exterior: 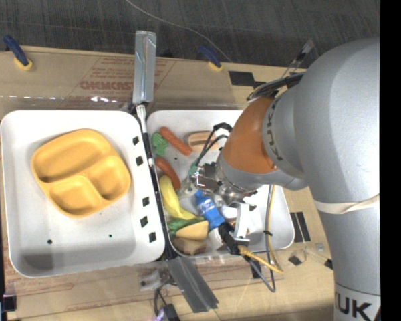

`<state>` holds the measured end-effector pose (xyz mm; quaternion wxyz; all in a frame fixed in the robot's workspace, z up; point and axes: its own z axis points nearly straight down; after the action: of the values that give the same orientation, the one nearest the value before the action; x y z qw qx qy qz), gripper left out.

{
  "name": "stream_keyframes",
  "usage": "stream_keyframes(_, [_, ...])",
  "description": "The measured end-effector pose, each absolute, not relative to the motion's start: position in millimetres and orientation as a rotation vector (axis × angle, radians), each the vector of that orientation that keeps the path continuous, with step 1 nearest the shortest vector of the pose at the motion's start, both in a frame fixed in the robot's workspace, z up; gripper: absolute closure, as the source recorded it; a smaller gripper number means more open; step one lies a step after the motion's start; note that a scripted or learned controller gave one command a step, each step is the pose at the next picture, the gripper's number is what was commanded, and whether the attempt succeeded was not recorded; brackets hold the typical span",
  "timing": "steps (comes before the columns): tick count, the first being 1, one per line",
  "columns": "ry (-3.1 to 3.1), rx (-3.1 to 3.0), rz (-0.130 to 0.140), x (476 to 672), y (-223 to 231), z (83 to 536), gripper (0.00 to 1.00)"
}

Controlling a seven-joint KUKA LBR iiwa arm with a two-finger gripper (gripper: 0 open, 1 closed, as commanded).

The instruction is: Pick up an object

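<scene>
My gripper (222, 214) is low in the right bin (284, 229), beneath the grey arm and its orange band (250, 146). A small blue bottle with a white label (206, 208) lies right against the gripper's left side; whether it is held cannot be told. Around it lie a yellow banana (170, 198), a green piece (180, 224), a pale yellow wedge (194, 231), a brown item (188, 245), a red-brown sausage (168, 171), an orange carrot with a green top (173, 142) and a tan bun (200, 138). The arm hides the bin's right half.
The left bin (27, 246) holds a yellow divided plate (80, 171). A raised divider with black clips (146, 192) separates the two bins. A metal bracket (144, 65) stands at the back between them. Cables (264, 263) hang near the right bin's front edge.
</scene>
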<state>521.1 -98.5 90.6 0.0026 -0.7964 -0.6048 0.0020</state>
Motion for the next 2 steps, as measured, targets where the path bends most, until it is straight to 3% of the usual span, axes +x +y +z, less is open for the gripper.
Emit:
stream_keyframes(1, [-1.901, -2.496, 0.009, 521.3, -99.8, 100.1, 1.0])
stream_keyframes(2, [-1.65, -2.673, -0.002, 565.6, -65.6, 193.4, 1.0])
